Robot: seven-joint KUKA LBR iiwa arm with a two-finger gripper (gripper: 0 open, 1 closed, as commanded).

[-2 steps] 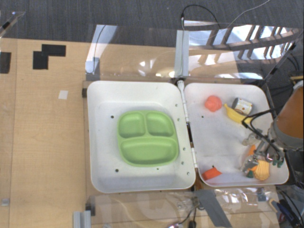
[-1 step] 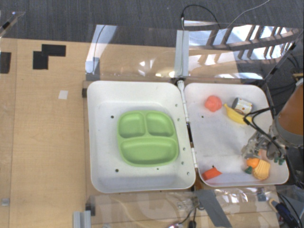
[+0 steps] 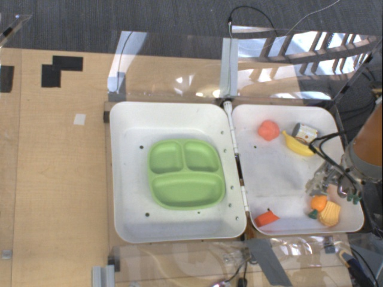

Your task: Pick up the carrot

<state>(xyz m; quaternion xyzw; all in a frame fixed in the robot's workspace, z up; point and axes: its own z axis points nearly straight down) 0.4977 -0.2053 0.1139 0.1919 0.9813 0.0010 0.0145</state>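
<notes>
While over carrot (image 3: 318,204), pincer (image 3: 328,187) unclear

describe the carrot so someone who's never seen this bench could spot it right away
Look in the right bin, down toward its near right corner, just below the hand. The carrot is a small orange piece with a bit of green at its lower left. It touches a paler yellow item on its right; the red-orange piece lies apart, further left.

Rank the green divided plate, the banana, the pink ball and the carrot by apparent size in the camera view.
1. green divided plate, by far the largest
2. banana
3. pink ball and carrot: close in apparent size and the carrot is partly hidden by the gripper, so unranked.
</notes>
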